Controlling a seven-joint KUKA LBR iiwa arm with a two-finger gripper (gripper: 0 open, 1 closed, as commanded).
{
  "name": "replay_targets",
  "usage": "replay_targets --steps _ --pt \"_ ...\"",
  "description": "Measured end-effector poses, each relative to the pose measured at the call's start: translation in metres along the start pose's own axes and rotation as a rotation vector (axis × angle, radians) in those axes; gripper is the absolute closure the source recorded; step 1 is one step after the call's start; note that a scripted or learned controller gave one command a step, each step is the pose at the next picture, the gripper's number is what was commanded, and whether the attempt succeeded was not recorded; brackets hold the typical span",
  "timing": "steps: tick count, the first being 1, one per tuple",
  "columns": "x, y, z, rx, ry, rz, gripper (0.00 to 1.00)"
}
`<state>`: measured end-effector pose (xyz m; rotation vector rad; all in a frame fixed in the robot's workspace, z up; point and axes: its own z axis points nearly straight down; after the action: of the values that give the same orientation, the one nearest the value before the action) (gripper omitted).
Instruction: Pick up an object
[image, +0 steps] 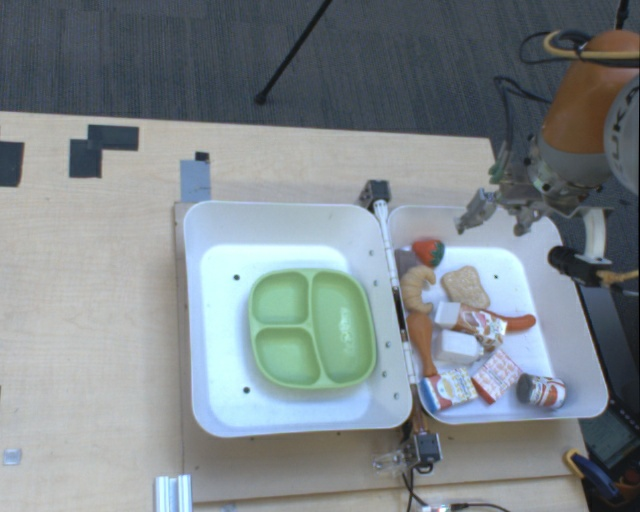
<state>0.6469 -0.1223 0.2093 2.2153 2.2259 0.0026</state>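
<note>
The gripper (498, 210) hangs over the far edge of the right bin (575, 330), its two fingers spread apart with nothing between them. Below it the bin holds a heap of toy food: a strawberry (428, 250) near the far left corner, a slice of bread (465, 287) beside it, a croissant (414, 288) against the left wall, a carrot (424, 345) lying lengthwise, a red sausage (510, 323), small cartons (495, 376) and a can (541, 391) lying on its side at the near right. The left bin (215, 300) holds a green divided plate (311, 328), well apart from the arm
</note>
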Motion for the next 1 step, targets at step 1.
replay_targets --steps 1 --pt "-0.0021 -0.0639 0.1233 -0.002 -0.001 0.002 0.00"
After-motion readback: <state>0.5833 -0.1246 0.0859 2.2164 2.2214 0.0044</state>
